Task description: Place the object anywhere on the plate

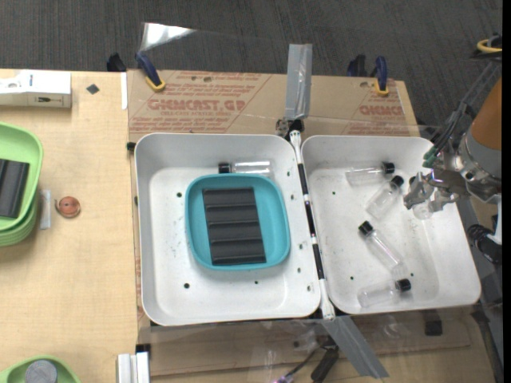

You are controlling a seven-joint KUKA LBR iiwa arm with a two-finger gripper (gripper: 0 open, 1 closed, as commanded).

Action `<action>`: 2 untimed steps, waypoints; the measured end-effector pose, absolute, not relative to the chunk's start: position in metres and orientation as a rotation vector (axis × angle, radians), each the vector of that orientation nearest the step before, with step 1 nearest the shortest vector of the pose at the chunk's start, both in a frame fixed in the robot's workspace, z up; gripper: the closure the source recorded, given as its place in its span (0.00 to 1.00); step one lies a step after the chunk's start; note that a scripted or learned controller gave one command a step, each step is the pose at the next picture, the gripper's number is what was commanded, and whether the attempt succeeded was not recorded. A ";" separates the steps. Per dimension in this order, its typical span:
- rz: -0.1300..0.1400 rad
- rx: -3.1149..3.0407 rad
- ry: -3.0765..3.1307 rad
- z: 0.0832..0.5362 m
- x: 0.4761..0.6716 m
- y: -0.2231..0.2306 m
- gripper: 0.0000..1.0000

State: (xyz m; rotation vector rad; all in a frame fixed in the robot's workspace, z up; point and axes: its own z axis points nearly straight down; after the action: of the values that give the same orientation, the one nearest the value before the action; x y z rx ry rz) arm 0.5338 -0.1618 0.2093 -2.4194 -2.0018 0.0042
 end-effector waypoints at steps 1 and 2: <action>0.005 -2.274 -2.163 0.190 0.504 -0.087 1.00; 0.005 -2.274 -2.163 0.190 0.504 -0.087 0.00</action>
State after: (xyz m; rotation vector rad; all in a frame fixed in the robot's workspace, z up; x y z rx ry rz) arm 0.5043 -0.0870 0.1902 -2.2744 -2.1631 0.0050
